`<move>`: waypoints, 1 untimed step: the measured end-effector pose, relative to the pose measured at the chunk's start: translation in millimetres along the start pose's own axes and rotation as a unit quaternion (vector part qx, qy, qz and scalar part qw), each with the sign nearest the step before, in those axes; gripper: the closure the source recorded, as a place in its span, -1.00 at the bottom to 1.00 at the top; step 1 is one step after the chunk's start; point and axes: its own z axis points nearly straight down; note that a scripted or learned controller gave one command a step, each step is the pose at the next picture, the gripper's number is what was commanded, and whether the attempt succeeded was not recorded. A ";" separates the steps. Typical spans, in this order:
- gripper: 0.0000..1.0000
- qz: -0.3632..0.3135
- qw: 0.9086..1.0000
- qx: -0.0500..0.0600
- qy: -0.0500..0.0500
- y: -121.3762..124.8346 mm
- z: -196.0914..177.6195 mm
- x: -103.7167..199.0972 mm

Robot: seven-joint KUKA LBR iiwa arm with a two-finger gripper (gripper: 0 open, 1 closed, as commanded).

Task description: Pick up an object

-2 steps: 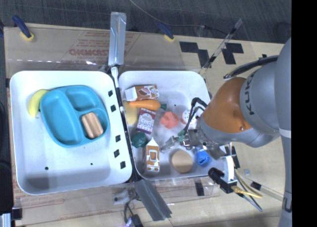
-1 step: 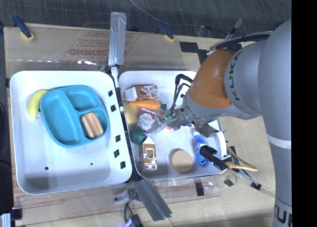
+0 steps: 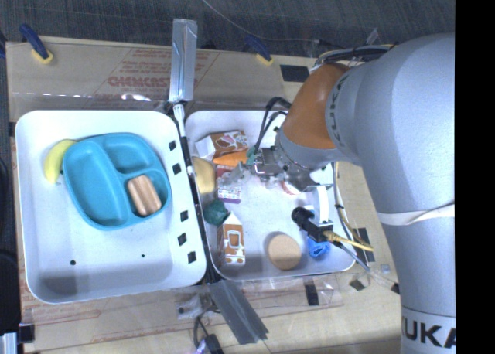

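lighting: we note even, fairly bright overhead light. soft shadow lies along the near inner wall of the left bin (image 3: 46,283). mild glare on the grey arm (image 3: 410,136). focus: slightly soft throughout, grainy; small items in the right bin (image 3: 340,263) blur.

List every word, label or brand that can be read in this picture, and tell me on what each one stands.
"UKA", the visible part of a brand name cut off by the frame: on the grey arm's base.
Red print on the cardboard sheet behind the bins: too blurred to read.
Labels on the small packages in the right bin: too small to read.
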 end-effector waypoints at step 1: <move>-1.00 0.038 0.999 0.004 0.000 -23.0 -21.2 -13.1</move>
